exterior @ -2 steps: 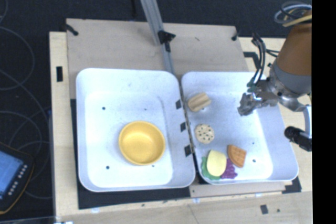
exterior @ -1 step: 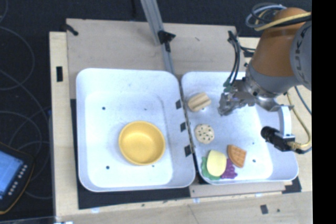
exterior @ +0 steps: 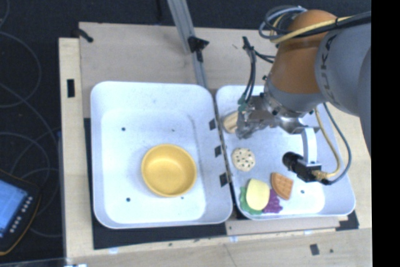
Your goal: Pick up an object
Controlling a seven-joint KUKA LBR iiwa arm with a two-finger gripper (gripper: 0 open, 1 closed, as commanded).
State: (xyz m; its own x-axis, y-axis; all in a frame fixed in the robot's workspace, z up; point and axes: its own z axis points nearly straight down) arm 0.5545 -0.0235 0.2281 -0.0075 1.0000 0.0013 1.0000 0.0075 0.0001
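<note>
**Supervisor:** Report the current step.

**Operator:** I judge this to be the approach phase. The grey arm with the orange band (exterior: 300, 53) reaches into the right-hand shallow white bin (exterior: 334, 197). The pincer (exterior: 245, 124) sits low at that bin's far left corner, right at a pale round object (exterior: 230, 122) that lies against the bin wall. I cannot tell whether the pincer is released or clenched, and I see nothing clearly between its tips, so I do not count anything as grasped.

**Supervisor:** Where are the candidate objects?

**Operator:** Taking the pincer as reference: the pale round object is touching or just beside it, partly hidden. A round speckled cookie-like disc (exterior: 243, 159) lies just nearer the camera. Further on sit a yellow-green rounded toy on a purple and green piece (exterior: 257, 195) and an orange waffle-textured wedge (exterior: 282, 185), side by side. The yellow plastic bowl (exterior: 168, 169) rests well apart, in the left-hand white bin (exterior: 106, 134).

**Supervisor:** What does the next move call for?

**Operator:** In my judgement: confirm the tips straddle the pale object, close, then lift straight up. The bin wall leaves little clearance on that side, so a slip is a risk.
</note>
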